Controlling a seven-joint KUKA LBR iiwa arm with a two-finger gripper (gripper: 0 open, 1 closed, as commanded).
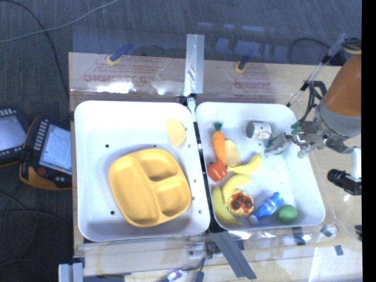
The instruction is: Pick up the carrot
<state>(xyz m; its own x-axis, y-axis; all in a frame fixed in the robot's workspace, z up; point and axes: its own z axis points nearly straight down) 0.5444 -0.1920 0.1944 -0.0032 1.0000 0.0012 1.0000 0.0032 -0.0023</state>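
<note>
Over the right bin's [305, 175] far right side, the gripper [281, 144] hangs with nothing visibly between its fingers; how wide they stand I cannot tell. The carrot [218, 145] lies well apart, near the bin's left wall, beside a red pepper [217, 170].

Dark grey carpet floor [117, 10], black cables across it at 11 o'clock. Light wooden bench [282, 75] centre. Yellow-black handheld pendant [47, 154] at 9 o'clock.

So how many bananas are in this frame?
2, both in the right bin: one banana curves near the middle by the carrot, the other banana lies at the front-left corner. Others could hide beneath the pile.
</note>
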